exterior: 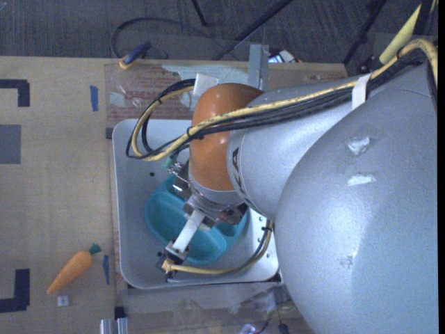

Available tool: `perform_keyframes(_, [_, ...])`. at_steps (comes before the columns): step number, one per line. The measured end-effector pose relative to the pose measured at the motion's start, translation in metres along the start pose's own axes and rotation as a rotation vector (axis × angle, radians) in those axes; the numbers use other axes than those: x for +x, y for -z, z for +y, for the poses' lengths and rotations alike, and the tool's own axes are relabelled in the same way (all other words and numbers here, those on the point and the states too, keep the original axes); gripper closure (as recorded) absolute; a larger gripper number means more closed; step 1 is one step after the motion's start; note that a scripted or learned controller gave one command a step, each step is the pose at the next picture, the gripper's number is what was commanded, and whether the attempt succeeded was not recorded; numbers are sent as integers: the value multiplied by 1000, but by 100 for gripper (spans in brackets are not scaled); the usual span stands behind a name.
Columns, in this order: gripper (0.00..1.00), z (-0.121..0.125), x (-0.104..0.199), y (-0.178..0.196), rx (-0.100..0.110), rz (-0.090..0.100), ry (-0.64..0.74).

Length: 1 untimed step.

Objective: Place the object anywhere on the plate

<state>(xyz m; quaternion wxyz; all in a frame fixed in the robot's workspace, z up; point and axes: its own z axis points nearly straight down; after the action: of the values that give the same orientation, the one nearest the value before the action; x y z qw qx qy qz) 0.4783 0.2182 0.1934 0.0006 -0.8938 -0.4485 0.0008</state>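
Background: dark grey carpet (90,5) runs across the top of the frame, crossed by thin black stand legs (278,2).
Bench: a tan wooden bench (55,200) fills the left side, from just under the carpet down to the bottom edge.
Bench marks: black tape corners (15,92) sit at upper left and lower left. Two short blue tape strips (94,97) lie close to the left side of the bin.
Bin: a shallow white bin (132,179) sits in the middle of the frame, and its right part is hidden under the arm.
Plastic: a clear crumpled sheet (146,92) lies on the bench just above the bin's top wall.
Plate: a teal plate (161,214) lies in the lower half of the bin, its right part covered by the wrist.
Carrot: an orange toy carrot (69,271) with a green top lies flat on the bench at lower left. It is outside the bin, near the left wall, with its green end pointing up and right. The bin wall stands between it and the plate.
Small piece: a little grey bit (62,300) lies just below the carrot's tip.
Arm: the grey arm (348,186) fills the right half of the frame. Its orange band (212,138) is at the centre, over the upper part of the bin.
Gripper: the gripper (219,214) is below the orange band, over the right part of the plate. It is seen from behind the wrist, so I cannot tell whether it is wide or closed.
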Motion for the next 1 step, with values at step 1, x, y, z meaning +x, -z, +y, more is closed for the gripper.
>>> perform_keyframes(1, [100,22,-28,81,-1,1,-344])
